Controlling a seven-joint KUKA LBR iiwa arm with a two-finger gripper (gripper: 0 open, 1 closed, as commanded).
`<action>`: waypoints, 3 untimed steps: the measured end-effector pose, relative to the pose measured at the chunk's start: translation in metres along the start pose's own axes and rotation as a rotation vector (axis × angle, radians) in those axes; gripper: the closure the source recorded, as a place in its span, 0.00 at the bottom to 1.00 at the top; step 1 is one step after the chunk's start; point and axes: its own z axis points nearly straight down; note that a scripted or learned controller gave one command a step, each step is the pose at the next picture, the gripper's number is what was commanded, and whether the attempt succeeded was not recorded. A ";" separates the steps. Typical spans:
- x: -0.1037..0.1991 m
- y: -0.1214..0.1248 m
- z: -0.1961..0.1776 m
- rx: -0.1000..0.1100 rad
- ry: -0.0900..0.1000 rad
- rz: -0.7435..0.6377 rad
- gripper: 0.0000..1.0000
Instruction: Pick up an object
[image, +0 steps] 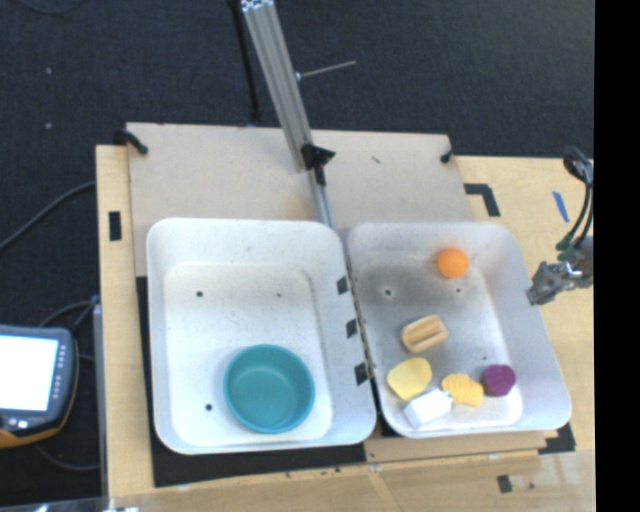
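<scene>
1. The gripper (556, 280) sits at the right edge, just outside the right bin (530, 330); whether it is open cannot be told, and nothing shows in it.
2. Nearest candidate: tan bread roll (424, 333), mid-bin, lying flat, long axis left-right, slightly tilted.
3. Orange ball (453, 263) lies apart; the clustered items at the front rim would likely crowd a grasp.
4. Teal bowl (268, 388) occupies the left bin (180, 260).

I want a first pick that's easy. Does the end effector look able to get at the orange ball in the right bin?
Probably yes. The orange ball lies alone near the far end of the right bin, apart from the other items, with nothing over it. The end effector sits just beyond that bin's right rim.
</scene>
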 end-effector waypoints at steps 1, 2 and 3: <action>0.058 0.012 0.002 0.005 0.004 -0.004 1.00; 0.104 0.018 0.015 0.007 0.004 -0.003 1.00; 0.154 0.024 0.009 0.004 0.005 -0.005 1.00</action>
